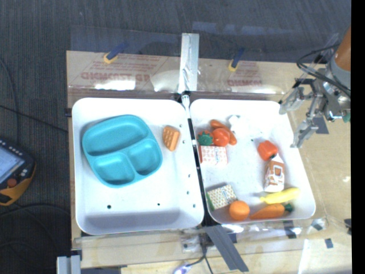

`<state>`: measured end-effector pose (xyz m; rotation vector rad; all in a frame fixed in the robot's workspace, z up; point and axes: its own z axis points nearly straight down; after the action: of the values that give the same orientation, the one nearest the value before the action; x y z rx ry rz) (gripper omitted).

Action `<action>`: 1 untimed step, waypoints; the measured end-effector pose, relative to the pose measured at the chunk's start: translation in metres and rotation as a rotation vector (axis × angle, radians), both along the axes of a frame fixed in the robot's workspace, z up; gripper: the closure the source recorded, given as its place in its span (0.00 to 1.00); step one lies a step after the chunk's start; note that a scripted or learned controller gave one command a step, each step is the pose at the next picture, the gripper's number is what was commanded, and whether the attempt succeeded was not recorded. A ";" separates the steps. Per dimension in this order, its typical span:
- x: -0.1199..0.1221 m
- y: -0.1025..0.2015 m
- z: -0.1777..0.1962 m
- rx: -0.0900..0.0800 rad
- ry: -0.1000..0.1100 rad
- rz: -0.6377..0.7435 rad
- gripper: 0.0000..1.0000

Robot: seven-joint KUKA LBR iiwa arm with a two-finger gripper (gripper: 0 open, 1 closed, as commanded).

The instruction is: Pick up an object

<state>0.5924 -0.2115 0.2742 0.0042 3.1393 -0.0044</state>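
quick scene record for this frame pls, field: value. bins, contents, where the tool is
left bin: blue divided plate, orange food piece beside it
right bin: red-and-white box, tomato, carton, banana, orange, carrot, checkered block
tool: open, over the right bin's upper right rim, holding nothing

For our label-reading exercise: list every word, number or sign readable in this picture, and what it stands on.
Red lettering on the brown cardboard sheet behind the bins: mirrored and blurred, unreadable.
Print on the small orange-and-white carton: too small to read.
Red-and-white patterned packet: nothing legible.
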 end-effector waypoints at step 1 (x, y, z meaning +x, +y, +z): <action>-0.028 0.007 -0.136 0.001 0.003 0.038 0.00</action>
<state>0.5647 -0.2046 0.1386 -0.0555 3.1420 -0.0023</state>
